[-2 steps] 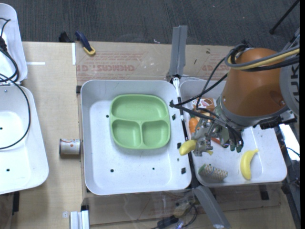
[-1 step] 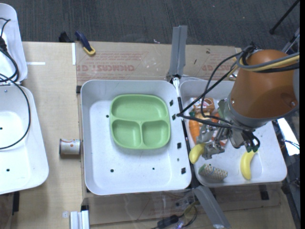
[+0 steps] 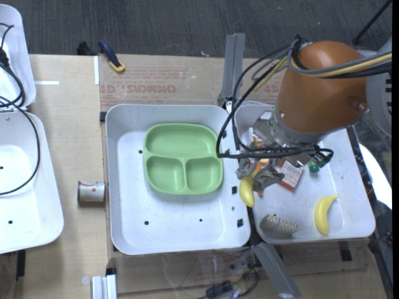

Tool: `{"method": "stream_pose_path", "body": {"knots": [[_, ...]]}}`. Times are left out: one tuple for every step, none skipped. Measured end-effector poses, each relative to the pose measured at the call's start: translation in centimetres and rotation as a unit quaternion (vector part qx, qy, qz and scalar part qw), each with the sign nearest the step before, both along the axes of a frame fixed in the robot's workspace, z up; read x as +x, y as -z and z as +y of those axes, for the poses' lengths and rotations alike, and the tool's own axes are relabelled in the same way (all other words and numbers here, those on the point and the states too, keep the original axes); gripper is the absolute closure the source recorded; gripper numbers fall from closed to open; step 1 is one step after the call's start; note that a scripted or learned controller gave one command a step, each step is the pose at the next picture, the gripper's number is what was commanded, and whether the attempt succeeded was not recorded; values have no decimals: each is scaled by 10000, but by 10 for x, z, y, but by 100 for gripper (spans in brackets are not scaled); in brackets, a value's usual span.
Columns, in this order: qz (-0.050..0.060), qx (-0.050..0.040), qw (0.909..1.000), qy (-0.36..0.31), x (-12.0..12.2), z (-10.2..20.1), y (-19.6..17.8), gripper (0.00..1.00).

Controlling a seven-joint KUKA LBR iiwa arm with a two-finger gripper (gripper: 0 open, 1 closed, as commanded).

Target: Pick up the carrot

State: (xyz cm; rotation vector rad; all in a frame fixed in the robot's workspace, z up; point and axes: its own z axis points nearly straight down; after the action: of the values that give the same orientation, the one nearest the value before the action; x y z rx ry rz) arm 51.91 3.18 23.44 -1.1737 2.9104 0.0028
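A small patch of orange, which looks like the carrot (image 3: 265,162), shows in the right bin (image 3: 352,229), mostly hidden under the wrist. My gripper (image 3: 257,172) hangs low over the left part of that bin, right over the orange patch. The arm's big orange band (image 3: 321,86) covers much of the bin's back half. I cannot make out whether anything sits in the gripper.
A yellow fruit (image 3: 247,192) lies just below the gripper, and a banana (image 3: 323,214) lies at the front right. A red and white packet (image 3: 292,174), a green item (image 3: 313,165) and a speckled object (image 3: 278,225) share that bin. The left bin (image 3: 124,223) holds a green divided plate (image 3: 184,157).
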Motion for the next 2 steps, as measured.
{"method": "stream_pose_path", "body": {"knots": [[11, -4, 9902, -1398, -17, -37, 24, 100], [-2, 9, 9905, -1372, -15, -36, 15, 100]]}}
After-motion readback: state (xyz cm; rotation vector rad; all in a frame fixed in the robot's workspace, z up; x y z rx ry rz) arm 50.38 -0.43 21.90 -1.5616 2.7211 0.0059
